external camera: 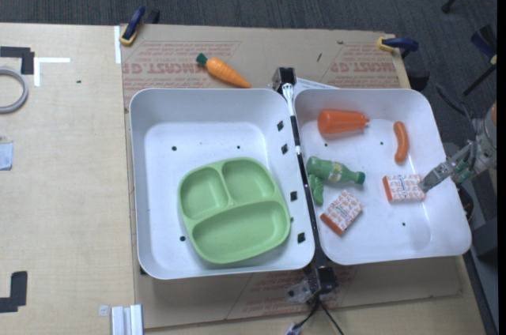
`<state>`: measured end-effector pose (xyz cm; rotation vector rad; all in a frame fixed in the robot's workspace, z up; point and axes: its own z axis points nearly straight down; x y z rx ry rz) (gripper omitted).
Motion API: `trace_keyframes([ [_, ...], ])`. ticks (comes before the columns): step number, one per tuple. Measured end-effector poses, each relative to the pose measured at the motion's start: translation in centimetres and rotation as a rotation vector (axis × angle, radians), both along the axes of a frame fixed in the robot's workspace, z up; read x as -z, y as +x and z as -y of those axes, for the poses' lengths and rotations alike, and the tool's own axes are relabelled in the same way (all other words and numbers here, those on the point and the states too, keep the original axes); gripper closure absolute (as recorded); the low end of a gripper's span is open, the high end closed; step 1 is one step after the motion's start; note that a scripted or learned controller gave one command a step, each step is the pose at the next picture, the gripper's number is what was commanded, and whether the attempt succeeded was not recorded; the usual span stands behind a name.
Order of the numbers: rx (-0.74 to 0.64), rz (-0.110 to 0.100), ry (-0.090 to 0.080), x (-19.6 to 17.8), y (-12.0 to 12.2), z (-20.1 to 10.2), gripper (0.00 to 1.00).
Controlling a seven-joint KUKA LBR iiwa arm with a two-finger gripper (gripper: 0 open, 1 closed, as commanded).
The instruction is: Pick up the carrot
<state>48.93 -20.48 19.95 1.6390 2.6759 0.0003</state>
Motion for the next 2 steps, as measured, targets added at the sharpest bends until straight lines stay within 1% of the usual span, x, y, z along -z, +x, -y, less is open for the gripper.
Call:
trace_keyframes([
  [1,-0.141,-0.003,0.002,10.7,-1.1,-5.5,1.0],
  [2,-0.125,-0.003,0.002,10.7,-1.0,-10.5,1.0],
])
